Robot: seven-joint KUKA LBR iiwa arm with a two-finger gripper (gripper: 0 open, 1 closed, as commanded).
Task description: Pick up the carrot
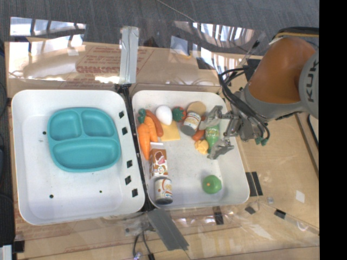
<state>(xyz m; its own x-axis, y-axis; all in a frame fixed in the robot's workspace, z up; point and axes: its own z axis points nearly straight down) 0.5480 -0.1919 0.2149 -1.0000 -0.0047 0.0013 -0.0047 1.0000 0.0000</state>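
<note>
Well apart, carrot (144,138) at bin's left wall; end effector (217,131) open, holding nothing

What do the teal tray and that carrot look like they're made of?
The teal tray looks like moulded plastic, matte and uniformly coloured with rounded compartments. The carrot seems to be a plastic toy, judging by its smooth, even orange surface, though that is hard to confirm.

The long orange carrot (144,138) lay against the bin's left wall, hemmed by a white egg (164,114) and brown carton (158,163); open floor lay rightward.
</note>
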